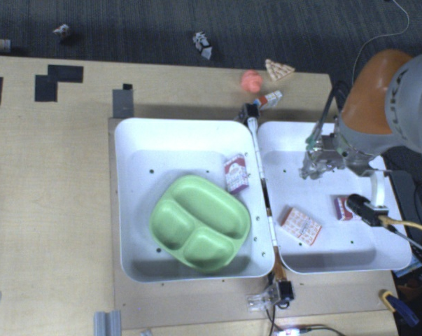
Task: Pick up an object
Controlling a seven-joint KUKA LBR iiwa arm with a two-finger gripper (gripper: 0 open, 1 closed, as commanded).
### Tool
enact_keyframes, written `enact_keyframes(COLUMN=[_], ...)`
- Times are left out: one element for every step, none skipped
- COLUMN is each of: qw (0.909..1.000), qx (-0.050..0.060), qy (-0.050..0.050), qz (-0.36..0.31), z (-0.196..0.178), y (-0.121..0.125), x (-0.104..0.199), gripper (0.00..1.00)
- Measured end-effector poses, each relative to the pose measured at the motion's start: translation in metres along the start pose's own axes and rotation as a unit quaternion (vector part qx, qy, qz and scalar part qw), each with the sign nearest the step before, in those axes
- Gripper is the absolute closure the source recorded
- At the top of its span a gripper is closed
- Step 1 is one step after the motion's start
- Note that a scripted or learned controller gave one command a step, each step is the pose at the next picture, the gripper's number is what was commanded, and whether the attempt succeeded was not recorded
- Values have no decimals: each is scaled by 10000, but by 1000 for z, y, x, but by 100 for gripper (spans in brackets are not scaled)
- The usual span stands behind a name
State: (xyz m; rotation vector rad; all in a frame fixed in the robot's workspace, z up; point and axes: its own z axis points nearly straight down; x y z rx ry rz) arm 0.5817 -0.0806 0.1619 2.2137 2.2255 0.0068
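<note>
Two shallow white plastic bins sit side by side on the pale wooden surface point(50, 208). The right bin point(378, 254) holds a small flat packet point(299, 226) with a red and white checked pattern, lying tilted near the bin's front left part, and a smaller red and white item point(343, 208) near the right side, partly hidden by a black cable fitting. The left bin point(137, 257) carries a smooth, glossy green divided plate point(200, 220) with rounded corners and three compartments, and a red and white wrapped packet point(236, 173) just beside the plate's upper right edge, close to the wall between the bins.

The pincer point(313, 166) hangs over the upper middle of the right bin, its dark metal fingers pointing down, well apart from both items there. Nothing is seen between the fingers; how far they are spread cannot be told.

Beyond the bins, an orange ball point(251, 82) and a wedge-shaped toy slice point(278, 70) rest at the surface's far edge.
</note>
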Motion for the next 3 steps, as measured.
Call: enact_keyframes(qw=[10000,10000,10000], qx=[5,5,-6], qy=[-10,-10,-10], qz=[6,0,11], z=[-5,-5,76], y=[75,75,26], x=[-65,-64,-27], gripper=[100,0,0])
